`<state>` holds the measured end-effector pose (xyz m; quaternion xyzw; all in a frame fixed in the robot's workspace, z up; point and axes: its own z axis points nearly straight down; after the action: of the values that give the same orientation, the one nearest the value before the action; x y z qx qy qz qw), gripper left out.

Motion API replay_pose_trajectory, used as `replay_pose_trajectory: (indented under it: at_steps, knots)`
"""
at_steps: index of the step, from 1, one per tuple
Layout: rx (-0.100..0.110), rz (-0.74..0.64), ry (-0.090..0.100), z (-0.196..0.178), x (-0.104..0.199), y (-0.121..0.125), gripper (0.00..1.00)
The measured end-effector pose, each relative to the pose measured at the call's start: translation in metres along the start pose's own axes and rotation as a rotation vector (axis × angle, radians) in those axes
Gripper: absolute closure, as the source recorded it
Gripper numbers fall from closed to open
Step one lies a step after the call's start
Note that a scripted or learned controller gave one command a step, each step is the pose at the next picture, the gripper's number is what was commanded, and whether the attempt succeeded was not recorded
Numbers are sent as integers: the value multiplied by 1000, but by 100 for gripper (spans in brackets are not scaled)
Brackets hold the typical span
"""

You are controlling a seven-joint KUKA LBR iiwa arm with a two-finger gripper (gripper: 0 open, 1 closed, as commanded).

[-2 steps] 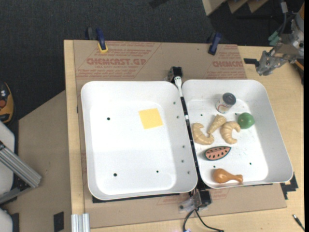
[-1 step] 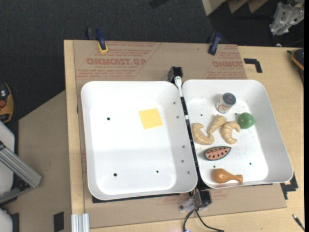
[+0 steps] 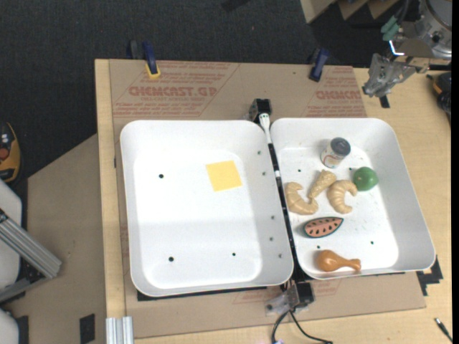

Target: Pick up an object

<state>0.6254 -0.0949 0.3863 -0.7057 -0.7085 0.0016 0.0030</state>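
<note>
Objects lie scattered in the right white bin, well below and left of the metal claw, which hangs over the bench's far right corner; whether it is open or shut cannot be told. Among them are a glossy green ball, three tan croissants, a watermelon slice and a brown drumstick.

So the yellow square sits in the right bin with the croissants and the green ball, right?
Not quite. The camera view shows the yellow square lying alone in the left bin. The croissants and the green ball are in the right bin.
</note>
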Motion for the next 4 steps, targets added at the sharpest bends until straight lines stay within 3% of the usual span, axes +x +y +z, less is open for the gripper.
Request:
replay_pose_trajectory:
  at_steps: [1,2,3,4]
  knots:
    - [-5,-3,2,-54,59,-149,100]
    - [-22,1,-2,-154,69,-147,100]
    - [12,-5,-2,12,158,-147,100]
    - [4,6,-3,88,143,-146,100]
